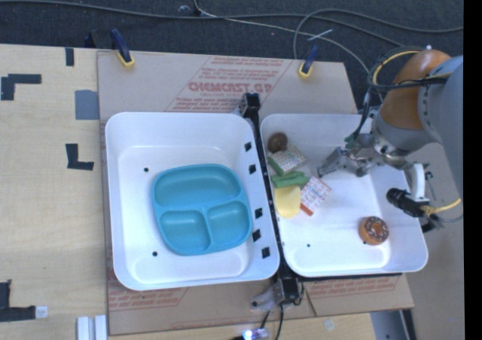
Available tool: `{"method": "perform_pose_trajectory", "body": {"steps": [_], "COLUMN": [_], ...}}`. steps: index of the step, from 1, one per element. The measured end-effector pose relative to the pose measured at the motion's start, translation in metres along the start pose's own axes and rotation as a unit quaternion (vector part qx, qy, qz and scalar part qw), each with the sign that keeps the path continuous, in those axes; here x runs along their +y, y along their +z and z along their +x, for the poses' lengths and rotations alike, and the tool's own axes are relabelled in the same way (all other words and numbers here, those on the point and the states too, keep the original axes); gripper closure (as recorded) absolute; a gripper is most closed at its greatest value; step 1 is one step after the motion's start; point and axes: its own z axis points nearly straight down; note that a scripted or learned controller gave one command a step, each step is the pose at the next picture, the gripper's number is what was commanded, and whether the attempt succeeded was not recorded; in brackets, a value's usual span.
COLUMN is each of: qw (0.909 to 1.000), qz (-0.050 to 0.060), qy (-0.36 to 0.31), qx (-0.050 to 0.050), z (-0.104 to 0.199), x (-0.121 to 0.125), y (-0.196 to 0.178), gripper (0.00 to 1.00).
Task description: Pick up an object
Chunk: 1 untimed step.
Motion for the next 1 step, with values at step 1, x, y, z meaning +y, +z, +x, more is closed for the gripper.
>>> {"method": "perform_pose_trajectory", "body": {"steps": [1], "qw": [1.0000], "qz": [-0.002], "qy": [-0.001], "qx": [-0.001], "z": [-0.0002], "x": [0.0011], "y": [-0.0109], "gripper": [1.00]}}
